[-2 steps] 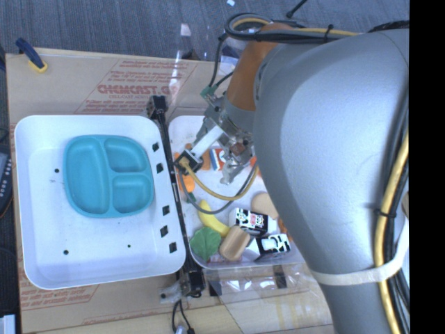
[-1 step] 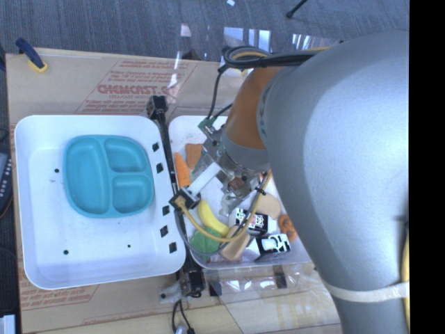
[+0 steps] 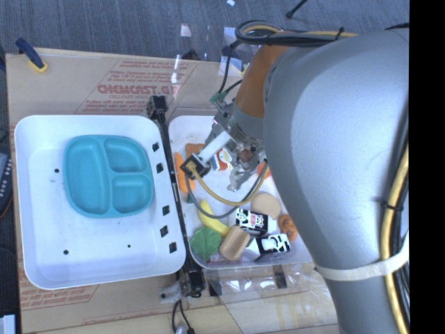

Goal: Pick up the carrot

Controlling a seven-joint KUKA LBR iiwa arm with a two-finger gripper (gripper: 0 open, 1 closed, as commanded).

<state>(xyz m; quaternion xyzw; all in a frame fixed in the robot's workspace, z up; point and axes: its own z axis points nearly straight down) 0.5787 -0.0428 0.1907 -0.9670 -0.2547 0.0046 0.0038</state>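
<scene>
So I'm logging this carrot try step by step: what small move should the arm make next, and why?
Probably a short shift toward the left wall of the right bin, then down. The gripper hangs over the middle of that bin, while the carrot lies orange along the left wall, apart from it. Nothing shows between its fingers.

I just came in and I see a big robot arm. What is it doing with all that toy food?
The grey robot arm is reaching down into the right white bin, which is full of toy food. Its gripper hangs over the pile, near the carrot lying along the bin's left side. It is meant to pick up that carrot, but nothing shows between its fingers yet. The left bin holds a blue divided plate.
</scene>
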